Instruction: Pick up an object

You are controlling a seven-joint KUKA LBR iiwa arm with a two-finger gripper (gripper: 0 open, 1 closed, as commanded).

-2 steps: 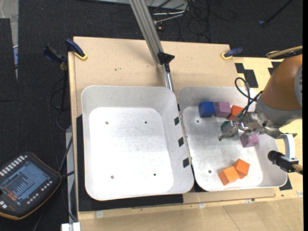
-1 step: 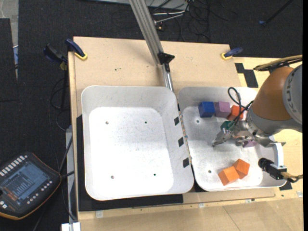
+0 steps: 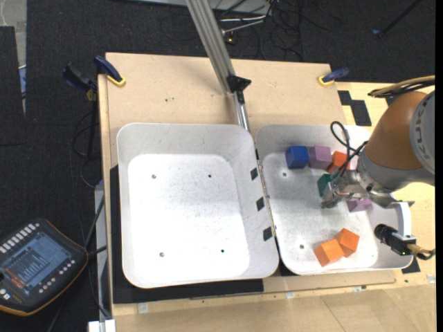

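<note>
A green block (image 3: 323, 182) lies in the right bin (image 3: 291, 254), just left of the gripper (image 3: 332, 194) and apparently touching its fingers; whether they are apart or clamped on it cannot be told. Behind it sit 3 blocks in a row: a blue block (image 3: 297, 157), a pale purple block (image 3: 320, 156) and a small orange block (image 3: 338, 160). A second purple block (image 3: 360, 203) lies partly under the wrist. Near the front wall rest 2 orange blocks (image 3: 337, 247), touching. The left bin (image 3: 138, 151) adjoins the right bin along 1 shared edge. A teach pendant (image 3: 34, 265) lies off the bench at lower left.
</note>
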